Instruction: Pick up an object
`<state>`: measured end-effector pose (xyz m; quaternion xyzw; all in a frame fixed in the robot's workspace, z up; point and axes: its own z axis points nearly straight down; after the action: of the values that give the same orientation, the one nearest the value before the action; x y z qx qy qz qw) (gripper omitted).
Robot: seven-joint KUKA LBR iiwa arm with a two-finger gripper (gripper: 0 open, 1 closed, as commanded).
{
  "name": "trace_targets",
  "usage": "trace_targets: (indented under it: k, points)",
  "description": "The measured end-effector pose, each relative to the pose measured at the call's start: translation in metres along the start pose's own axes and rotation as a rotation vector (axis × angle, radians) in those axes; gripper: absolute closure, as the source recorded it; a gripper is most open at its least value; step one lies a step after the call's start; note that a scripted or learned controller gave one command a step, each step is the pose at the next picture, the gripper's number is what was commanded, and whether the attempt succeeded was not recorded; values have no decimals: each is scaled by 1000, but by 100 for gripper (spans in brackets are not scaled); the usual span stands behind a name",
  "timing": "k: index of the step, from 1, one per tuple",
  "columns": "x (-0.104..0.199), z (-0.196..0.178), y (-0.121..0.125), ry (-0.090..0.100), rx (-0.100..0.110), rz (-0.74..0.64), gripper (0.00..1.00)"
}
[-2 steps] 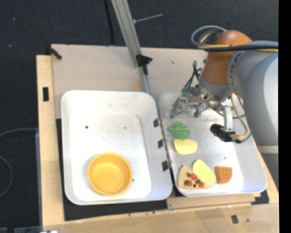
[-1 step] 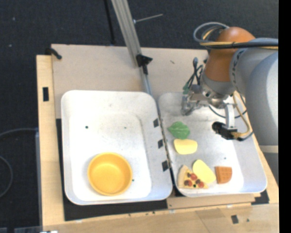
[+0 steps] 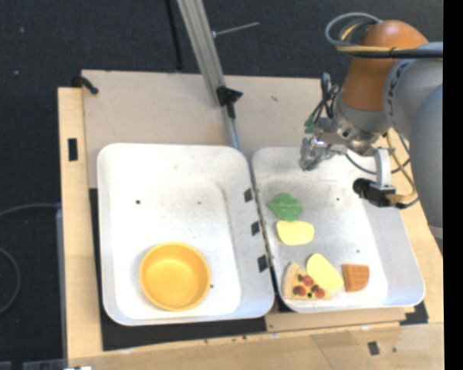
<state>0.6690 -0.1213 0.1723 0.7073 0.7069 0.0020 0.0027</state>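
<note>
Hand (image 3: 311,159) low over right bin (image 3: 386,237) far corner, finger spread unclear, nothing visibly held

A yellow bowl (image 3: 174,275) sits in one white bin (image 3: 131,176). The other white bin (image 3: 386,245) holds a green leaf (image 3: 284,206), pale yellow pieces (image 3: 295,233) and an orange waffle (image 3: 356,277).

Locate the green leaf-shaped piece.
The green leaf-shaped piece lies in the right bin, near its left wall, just above the pale yellow piece and below-left of the gripper.
</note>
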Motion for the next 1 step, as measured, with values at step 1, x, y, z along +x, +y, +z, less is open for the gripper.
trace_targets:
  k: [1]
  points:
    - [-10, -48, 2, 0, 4, 1, 100]
